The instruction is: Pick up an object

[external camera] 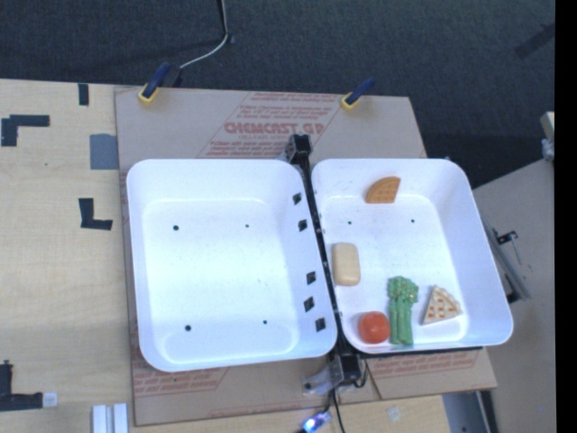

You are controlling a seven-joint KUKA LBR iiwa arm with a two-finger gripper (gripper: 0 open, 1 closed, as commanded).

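dark carpet surrounds a wooden bench where a cardboard sheet (270, 124) clamped at its top edge carries two shallow white bins side by side. all five candidates lie in the right bin (455, 192): a pale bun-like block (346, 264) just beside the inner wall, an orange wedge (383, 190) near the far rim, and along the near rim a red tomato (374, 327) touching a green broccoli stalk (401, 309), with a waffle-patterned triangle (441, 306) just beside that. these look like toy foods — light, stiff and probably a little slick, not fragile. the pale block seems the safest pick: it lies apart from the others, and its long parallel sides suit a two-finger pinch across the narrow width, though the wall close by may crowd one finger. the tomato could roll out of a pinch, and the flat triangle offers little height to catch. of the arm's pose and how its fingers stand i cannot tell anything from this camera view.
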